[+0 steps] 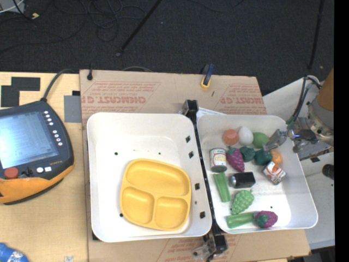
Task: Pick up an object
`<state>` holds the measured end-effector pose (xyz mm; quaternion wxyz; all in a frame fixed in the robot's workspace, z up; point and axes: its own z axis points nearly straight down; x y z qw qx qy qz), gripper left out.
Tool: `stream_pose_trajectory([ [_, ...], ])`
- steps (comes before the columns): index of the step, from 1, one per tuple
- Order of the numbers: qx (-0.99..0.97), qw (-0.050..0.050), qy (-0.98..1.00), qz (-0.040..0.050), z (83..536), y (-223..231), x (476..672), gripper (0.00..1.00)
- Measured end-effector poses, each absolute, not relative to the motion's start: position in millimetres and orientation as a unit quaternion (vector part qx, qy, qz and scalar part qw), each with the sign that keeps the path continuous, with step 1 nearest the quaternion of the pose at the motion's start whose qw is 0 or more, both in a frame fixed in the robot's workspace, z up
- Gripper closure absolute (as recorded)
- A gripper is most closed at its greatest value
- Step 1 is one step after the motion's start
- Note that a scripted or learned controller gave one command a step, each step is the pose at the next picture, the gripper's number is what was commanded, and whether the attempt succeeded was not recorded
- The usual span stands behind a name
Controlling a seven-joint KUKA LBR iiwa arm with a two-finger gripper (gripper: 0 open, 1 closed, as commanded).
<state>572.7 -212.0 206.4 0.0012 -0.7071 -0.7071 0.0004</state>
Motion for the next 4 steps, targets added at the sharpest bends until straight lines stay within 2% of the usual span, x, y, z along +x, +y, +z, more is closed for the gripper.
stream_pose_trajectory([
  [1,-0.704,0.001,-0.71,-0.002,219,-126,605.0,0.0],
  [2,-0.708,0.005,-0.707,0.0031,114,-147,596.6,0.0],
  [3,-0.708,0.002,-0.706,0.0002,131,-148,598.9,1.0],
  [4,-0.705,0.003,-0.709,-0.0007,190,-56,552.1,1.0],
])
